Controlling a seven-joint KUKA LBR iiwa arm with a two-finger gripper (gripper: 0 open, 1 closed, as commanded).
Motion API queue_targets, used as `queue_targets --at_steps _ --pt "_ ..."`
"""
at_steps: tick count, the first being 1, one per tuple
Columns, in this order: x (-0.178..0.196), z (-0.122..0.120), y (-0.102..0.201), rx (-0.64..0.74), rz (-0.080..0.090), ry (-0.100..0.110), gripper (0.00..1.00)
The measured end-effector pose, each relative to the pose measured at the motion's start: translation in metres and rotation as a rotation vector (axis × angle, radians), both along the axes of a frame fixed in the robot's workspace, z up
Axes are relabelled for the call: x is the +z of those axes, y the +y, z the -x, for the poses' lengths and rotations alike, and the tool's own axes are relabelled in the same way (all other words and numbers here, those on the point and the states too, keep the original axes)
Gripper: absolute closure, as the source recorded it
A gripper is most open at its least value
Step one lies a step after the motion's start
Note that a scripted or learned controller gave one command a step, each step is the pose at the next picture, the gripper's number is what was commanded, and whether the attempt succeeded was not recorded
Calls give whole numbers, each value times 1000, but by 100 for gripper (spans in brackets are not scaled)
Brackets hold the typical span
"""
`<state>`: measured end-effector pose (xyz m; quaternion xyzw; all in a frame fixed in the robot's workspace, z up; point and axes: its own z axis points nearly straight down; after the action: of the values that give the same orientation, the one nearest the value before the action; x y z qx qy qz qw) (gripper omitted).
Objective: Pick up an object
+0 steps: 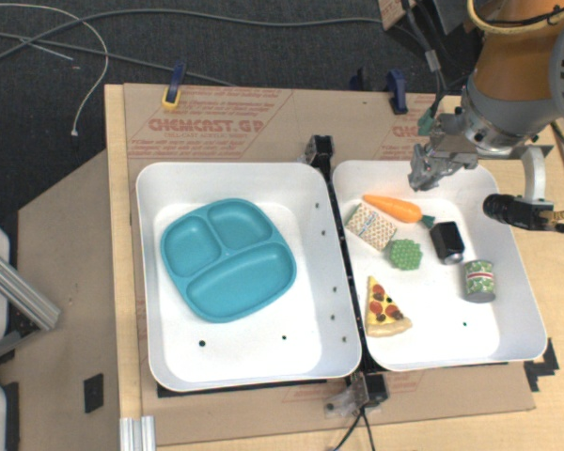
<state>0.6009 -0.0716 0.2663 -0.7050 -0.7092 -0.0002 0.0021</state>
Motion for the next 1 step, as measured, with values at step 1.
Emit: queue_targets --at_steps 1 --pt "0 9 49 0 0 0 100"
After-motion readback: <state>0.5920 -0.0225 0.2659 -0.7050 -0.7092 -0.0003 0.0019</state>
